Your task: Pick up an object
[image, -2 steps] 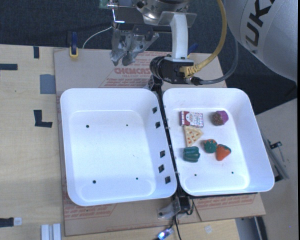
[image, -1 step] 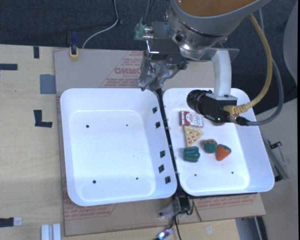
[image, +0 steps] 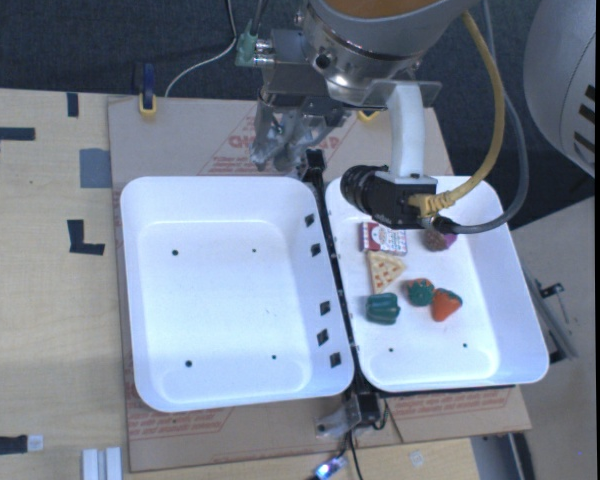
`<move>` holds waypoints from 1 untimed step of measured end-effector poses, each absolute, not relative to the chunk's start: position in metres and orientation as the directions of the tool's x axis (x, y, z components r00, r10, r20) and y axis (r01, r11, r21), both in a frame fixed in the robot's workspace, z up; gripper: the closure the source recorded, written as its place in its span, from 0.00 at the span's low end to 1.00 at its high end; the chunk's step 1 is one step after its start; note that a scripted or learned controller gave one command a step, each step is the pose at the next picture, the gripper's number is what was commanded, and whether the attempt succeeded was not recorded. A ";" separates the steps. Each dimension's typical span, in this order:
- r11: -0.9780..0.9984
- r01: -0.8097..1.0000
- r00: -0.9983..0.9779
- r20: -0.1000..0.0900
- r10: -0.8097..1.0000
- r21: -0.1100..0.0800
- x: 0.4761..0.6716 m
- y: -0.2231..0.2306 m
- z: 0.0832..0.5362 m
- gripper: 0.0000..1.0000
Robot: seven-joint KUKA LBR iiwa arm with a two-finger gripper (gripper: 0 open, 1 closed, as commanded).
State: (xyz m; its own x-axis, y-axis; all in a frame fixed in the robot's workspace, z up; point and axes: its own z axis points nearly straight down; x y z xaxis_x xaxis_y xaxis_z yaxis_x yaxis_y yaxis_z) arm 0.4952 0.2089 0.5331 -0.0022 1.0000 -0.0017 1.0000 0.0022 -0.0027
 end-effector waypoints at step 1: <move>0.003 1.000 -0.003 -0.008 1.000 -0.016 0.482 0.234 0.413 1.00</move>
